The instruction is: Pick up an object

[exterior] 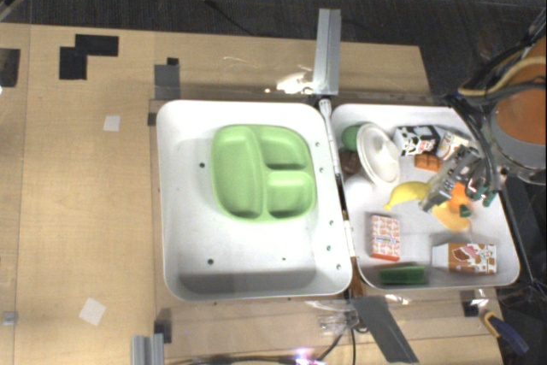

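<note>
The counter [77, 209] carries two white bins side by side. The left bin [184, 269] holds a green divided tray [261, 171], the largest thing here: stiff, smooth plastic, light for its size, but too wide for the gripper except at its thin rim, where it would likely slip.

The right bin [508, 269] holds the smaller things that the task could be met with. A white cup [378, 154] lies on its side near the top left, rigid and slick, and would roll away from a push. A banana [408, 194] sits in the middle, probably a light toy with a curved, smooth skin; best taken across its narrow middle. Two small cartons, one at lower right [468, 257] and one lower left [385, 236], lie flat; they look light with flat faces, and seem the easiest to pinch across their short sides. A green block [402, 274] rests by the bottom wall, low and close to the rim, so awkward to reach.

The gripper [453, 188] hangs low just right of the banana, over an orange thing [455, 214]. Cables and fittings blur it, so I cannot tell how it is set or whether it has anything.
</note>
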### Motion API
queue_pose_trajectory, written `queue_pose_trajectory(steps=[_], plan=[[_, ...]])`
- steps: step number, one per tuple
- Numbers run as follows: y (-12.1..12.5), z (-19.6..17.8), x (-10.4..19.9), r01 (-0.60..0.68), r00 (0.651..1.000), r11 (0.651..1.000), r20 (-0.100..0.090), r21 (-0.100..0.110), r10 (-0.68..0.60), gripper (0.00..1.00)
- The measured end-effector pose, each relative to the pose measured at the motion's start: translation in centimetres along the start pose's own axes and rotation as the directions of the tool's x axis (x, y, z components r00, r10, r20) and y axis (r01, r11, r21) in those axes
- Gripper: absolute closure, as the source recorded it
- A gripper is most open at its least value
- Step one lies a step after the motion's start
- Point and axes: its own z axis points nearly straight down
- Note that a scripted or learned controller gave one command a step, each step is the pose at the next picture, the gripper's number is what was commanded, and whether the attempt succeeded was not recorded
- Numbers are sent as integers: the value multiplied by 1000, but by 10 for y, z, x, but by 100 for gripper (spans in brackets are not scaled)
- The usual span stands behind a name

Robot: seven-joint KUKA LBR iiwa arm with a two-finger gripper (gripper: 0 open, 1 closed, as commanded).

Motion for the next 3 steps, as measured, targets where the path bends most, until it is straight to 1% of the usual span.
queue_pose_trajectory(steps=[1, 2, 3], plan=[[109, -19, -70, 14, 1000, 1000, -6, 1, -14, 100], [155, -22, -24, 33, 999, 999, -5, 0, -33, 100], [128, -36, -84, -33, 999, 999, -1, 2, 33, 100]])
